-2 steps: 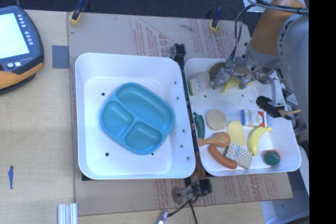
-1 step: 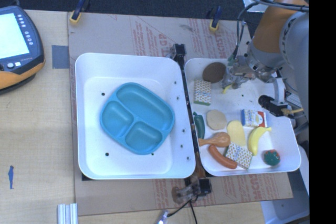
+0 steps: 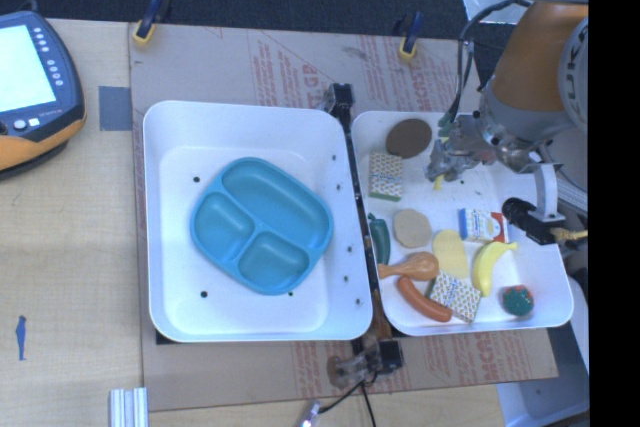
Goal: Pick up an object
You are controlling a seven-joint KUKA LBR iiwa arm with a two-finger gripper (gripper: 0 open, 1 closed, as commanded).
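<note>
Wooden bench (image 3: 70, 245) carries our two bins: the left bin (image 3: 165, 130) holds a blue tray (image 3: 260, 225); the right bin (image 3: 555, 300), lower right, holds small toy foods. We judge the banana (image 3: 490, 265) light, stiff, slick; grasp mid-curve. Gripper (image 3: 440, 170) hovers upper right, closure unclear.

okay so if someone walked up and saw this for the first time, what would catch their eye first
Probably the bright blue sectioned plastic plate, lying alone in the left white bin. Next, the grey arm with its orange band, its gripper over the right white bin, above a jumble of toy food including a yellow banana.
</note>
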